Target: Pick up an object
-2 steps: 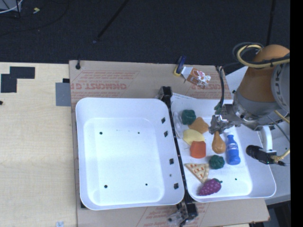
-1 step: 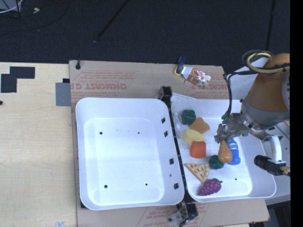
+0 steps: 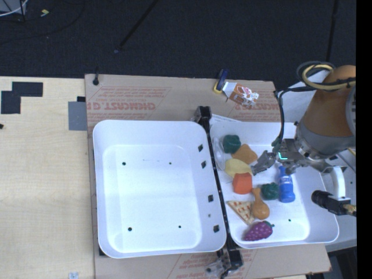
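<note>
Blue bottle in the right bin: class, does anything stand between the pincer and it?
Nothing visible does. The pincer hangs just above the blue bottle in the right bin. A dark green piece lies close against the bottle's left side and could crowd a grasp.

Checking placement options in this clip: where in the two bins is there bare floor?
The left bin has bare floor wall to wall. The right bin is crowded along its left side, from green block down to grapes; a bare patch lies right of the blue bottle.
</note>
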